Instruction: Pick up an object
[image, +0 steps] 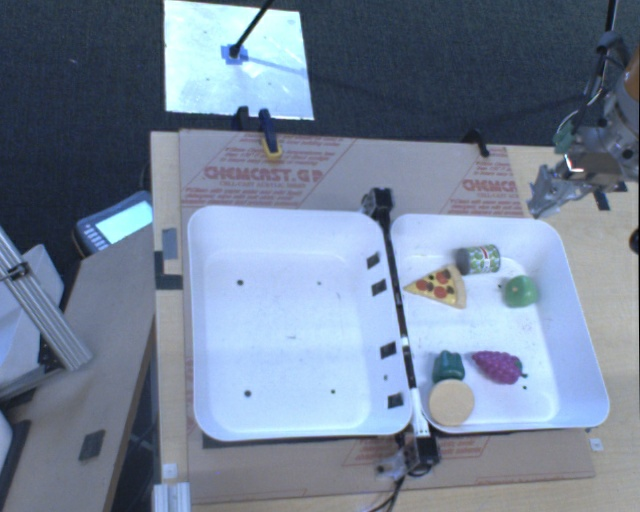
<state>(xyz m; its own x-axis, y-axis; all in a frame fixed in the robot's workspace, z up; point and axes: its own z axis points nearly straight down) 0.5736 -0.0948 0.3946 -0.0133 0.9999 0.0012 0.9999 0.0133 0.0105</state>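
While the arm enters from the 3 o'clock edge of the view, its end effector (553, 195) hangs above the bench (300, 165) just beyond the 1 o'clock corner of the right bin (575, 330), apart from every object; whether it is open or closed cannot be told, and nothing is seen in its grasp.

The two shallow white bins lie side by side, joined along a dark central seam with small clips. The left bin (290, 330) shows only its white floor with a few small dark specks.

The right bin carries six objects. A small can (479, 260) with a green label lies on its side toward 12 o'clock. A pizza slice (438, 287) rests toward 10 o'clock, just beside the can. A green round fruit (520, 291) sits toward 2 o'clock, near the can. A purple bunch of grapes (497, 366) lies toward 5 o'clock. A green pepper (448, 365) stands toward 7 o'clock, near the grapes, and touches a tan round disc (451, 403) at the bin's 7 o'clock corner.

Beyond the bins, at 12 o'clock, a shiny metal sheet (238, 60) lies on the dark floor. A yellow-and-black clamp (268, 135) grips the far bench edge.
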